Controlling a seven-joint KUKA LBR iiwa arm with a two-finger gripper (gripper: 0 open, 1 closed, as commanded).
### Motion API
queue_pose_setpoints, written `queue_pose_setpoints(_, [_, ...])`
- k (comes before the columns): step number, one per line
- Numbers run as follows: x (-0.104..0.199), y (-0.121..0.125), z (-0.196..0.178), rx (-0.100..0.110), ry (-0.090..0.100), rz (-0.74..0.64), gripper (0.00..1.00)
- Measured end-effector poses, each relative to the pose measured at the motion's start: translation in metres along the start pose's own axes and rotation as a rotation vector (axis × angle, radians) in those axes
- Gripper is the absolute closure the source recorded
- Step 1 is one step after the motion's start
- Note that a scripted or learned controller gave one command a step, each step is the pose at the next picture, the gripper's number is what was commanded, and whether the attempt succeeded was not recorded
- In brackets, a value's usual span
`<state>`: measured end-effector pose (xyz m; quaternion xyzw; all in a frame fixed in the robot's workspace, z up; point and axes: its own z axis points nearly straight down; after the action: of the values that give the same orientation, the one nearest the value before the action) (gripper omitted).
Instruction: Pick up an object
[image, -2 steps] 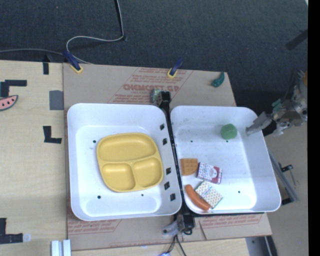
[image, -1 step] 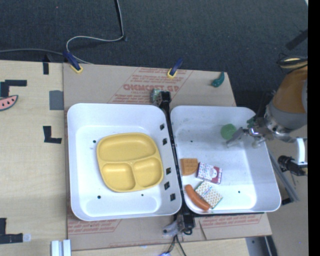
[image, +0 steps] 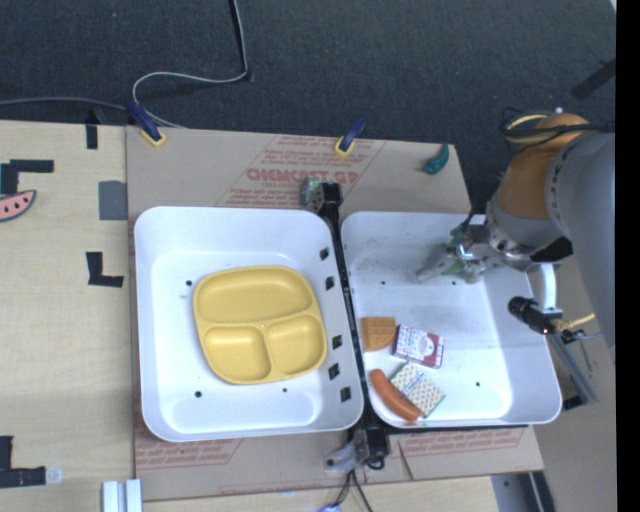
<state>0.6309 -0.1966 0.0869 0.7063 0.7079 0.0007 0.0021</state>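
In the right bin (image: 500, 390) lie a brown toast slice (image: 378, 332), a small red and white box (image: 418, 346), a hot dog (image: 394, 395) and a checkered cracker packet (image: 419, 388), all grouped near the bin's front left. My gripper (image: 445, 265) hangs over the bin's back part, well behind these objects and apart from them. Nothing shows held in it.
The left bin (image: 165, 300) holds a yellow divided plate (image: 262, 322). A black divider clip (image: 327, 200) sits where the two bins meet at the back. The grey arm with its orange band (image: 530, 180) comes in from the right.
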Motion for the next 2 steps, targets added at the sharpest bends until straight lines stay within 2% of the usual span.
queue_pose_setpoints(1, [-0.0008, -0.0001, -0.0096, 0.0, -0.003, -0.001, 1.0])
queue_pose_setpoints(2, [-0.0009, 0.0, -0.0097, -0.001, -0.004, -0.001, 0.0])
